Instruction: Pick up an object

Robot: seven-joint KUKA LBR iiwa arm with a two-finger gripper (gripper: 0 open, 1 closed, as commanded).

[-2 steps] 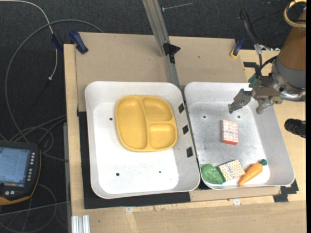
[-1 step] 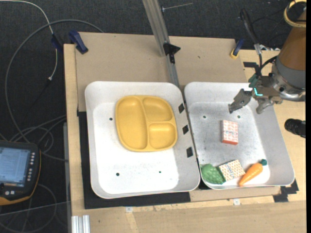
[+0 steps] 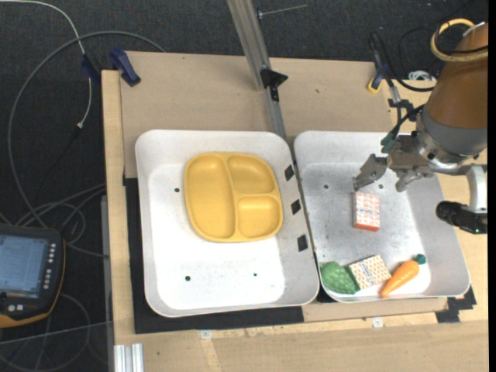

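Open-fingered, end effector is hovering just above the small box, risking nudging it aside if descending off-centre.

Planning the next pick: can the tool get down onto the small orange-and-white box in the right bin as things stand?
Probably yes. The tool hangs open just above the small box, which lies alone on the right bin floor. The carrot, patterned box and green item sit apart at the front edge.

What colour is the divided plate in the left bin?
Yellow: the divided plate shows plainly in the camera view, lying in the left bin.
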